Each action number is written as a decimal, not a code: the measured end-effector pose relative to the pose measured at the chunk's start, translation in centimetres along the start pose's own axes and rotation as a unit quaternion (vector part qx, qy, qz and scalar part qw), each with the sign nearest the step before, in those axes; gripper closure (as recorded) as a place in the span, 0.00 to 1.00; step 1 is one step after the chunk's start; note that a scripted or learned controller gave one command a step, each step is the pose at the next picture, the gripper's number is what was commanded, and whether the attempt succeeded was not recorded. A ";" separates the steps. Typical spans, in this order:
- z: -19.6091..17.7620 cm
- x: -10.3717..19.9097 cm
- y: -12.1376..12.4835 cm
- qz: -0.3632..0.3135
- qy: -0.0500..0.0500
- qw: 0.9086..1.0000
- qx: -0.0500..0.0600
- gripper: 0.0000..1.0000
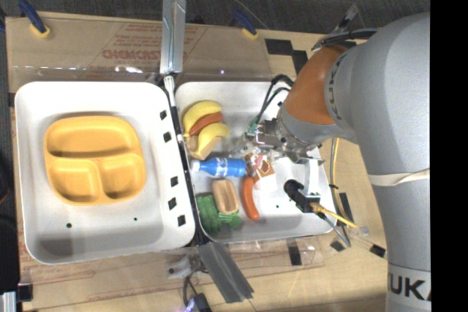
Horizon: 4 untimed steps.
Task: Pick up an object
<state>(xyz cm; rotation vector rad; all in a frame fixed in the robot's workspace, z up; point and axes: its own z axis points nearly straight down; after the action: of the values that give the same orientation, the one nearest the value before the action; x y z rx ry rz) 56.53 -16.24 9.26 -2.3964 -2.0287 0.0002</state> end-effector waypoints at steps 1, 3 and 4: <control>0.0 4.0 3.5 -0.226 -0.001 0.974 -0.001 0.00; -10.3 10.5 2.8 -0.238 0.000 0.971 -0.004 1.00; -18.7 11.1 -0.4 -0.354 -0.002 0.935 -0.003 1.00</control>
<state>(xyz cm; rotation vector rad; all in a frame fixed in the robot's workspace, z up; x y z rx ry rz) 57.96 -5.24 27.95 -1.5273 -2.7505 -0.0026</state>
